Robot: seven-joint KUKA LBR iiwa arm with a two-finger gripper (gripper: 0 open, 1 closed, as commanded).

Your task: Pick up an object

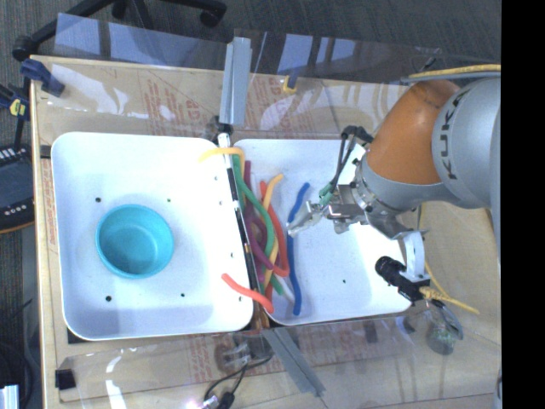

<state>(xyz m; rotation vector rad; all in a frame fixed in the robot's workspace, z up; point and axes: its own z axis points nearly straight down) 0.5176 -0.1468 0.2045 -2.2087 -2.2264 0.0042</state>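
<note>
A tangle of coloured flexible sticks (266, 228) in green, orange, red, purple and yellow lies along the left wall of the right bin (358, 292). One blue stick (296, 207) lies slightly apart to the right, another blue one (294, 275) runs toward the bin's front. A red stick (245, 290) hangs over the divider into the left bin. My gripper (300, 220) hovers over the right bin's middle, its fingertips pointing left, right beside the blue stick. The fingers stand slightly apart with nothing between them.
The left bin (77, 160) holds a turquoise bowl (134, 240). A metal post (234, 79) rises behind the divider between the bins. The arm's grey and orange body (434, 143) covers the right bin's far right side.
</note>
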